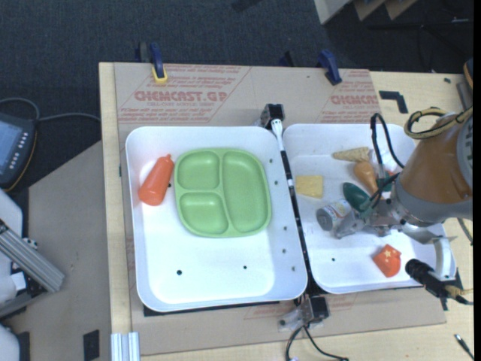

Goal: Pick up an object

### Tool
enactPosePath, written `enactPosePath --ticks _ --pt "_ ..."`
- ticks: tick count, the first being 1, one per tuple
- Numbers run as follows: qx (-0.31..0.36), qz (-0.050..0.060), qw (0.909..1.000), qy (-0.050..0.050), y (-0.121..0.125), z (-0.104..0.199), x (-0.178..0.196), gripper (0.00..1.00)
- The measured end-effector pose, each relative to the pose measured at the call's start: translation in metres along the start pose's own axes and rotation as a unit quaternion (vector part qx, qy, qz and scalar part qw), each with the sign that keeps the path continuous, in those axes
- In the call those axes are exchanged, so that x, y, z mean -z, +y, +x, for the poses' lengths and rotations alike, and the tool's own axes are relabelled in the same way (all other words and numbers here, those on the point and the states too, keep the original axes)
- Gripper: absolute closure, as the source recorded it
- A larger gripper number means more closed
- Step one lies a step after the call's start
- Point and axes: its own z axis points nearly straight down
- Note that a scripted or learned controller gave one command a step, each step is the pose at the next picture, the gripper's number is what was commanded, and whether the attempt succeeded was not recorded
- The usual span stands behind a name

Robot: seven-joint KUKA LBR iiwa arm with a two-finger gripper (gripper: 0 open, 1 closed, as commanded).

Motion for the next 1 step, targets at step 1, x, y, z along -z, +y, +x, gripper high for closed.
enactPosePath --ticks 1 --pt "0.0 -0.002 1.0 -0.001 0.0007 -0.0006 0.0118 1.0"
